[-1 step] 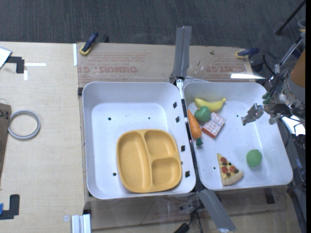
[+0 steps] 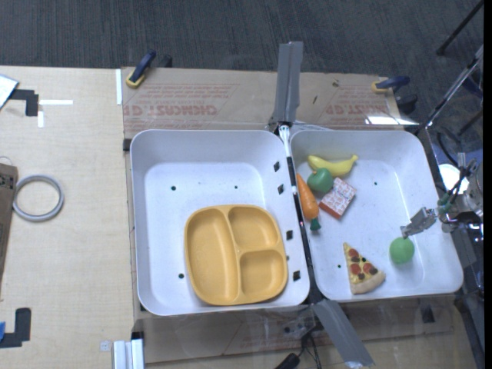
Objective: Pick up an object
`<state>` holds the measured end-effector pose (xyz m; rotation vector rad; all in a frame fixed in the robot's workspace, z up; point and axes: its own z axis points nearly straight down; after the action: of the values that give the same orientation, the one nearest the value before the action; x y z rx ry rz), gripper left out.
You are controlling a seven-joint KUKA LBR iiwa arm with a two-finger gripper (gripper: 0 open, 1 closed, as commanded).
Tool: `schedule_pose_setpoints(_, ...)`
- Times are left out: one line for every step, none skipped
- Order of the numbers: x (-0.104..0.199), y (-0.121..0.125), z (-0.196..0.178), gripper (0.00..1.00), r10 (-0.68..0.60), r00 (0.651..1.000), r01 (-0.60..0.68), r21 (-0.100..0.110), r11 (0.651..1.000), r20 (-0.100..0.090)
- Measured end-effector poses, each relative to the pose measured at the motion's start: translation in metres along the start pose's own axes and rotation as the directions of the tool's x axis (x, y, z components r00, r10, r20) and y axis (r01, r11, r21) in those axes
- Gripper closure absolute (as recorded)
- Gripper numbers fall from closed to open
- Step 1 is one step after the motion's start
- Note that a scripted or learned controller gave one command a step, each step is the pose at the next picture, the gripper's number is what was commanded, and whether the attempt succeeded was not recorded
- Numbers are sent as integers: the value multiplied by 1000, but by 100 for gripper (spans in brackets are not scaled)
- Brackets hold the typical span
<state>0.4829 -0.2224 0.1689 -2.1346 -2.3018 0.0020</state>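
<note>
Across the bench sit two shallow white plastic bins: the left bin (image 2: 154, 160) bears a yellow three-compartment plate (image 2: 234, 254); the right bin (image 2: 384, 148) holds a yellow toy banana (image 2: 332, 163), pizza slice (image 2: 360, 267), orange carrot (image 2: 307, 198), red-and-white box (image 2: 337, 198) and small green ball (image 2: 401, 250). Just above the ball hangs the gripper (image 2: 419, 223); whether it is spread or closed I cannot tell. The ball looks light, smooth, apt to roll: pinch across its middle. Cardboard (image 2: 192, 98) behind shows mirrored lettering, seemingly "CHEMCAST".

Plate (image 2: 234, 254) in left bin (image 2: 154, 167)
</note>
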Motion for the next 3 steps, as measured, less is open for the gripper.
schedule_pose_setpoints(8, -3, 78, 0, -15, 1000, 15, -1, 1000, -12)
schedule_pose_setpoints(2, -5, 69, 100, -5, 1000, 5, -1, 1000, -1)
schedule_pose_setpoints(18, 15, -38, 100, 254, 967, -254, -1, 967, 1)
